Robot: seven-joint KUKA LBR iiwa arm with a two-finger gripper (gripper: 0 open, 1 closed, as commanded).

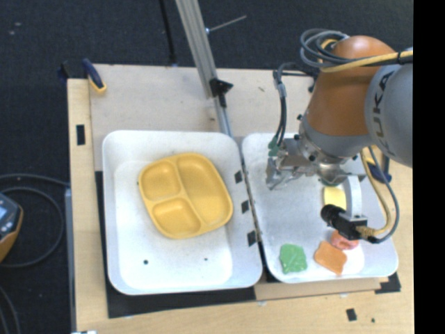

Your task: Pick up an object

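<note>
Surroundings: dark floor with black cables, pale wooden worktop (160, 96) carrying two shallow white bins side by side.
Left bin (125, 256): holds a yellow three-compartment tray (185, 195), lying flat, slightly turned, towards the far half of the bin.
Right bin (292, 207): green block (293, 258) near the front edge; orange block (329, 257) just beside it to the right; pink piece (341, 241) behind the orange one, partly hidden by a black cable fitting; yellow piece (334, 196) farther back.
Arm (348, 96): grey with orange band, reaching in from the right, above the right bin's far half.
Hand (278, 176): low over the bin's far left part, well apart from the blocks; nothing seen between the fingers; how far open, cannot tell.
Pole (198, 47): slanted metal, rising from the worktop's far edge.
</note>
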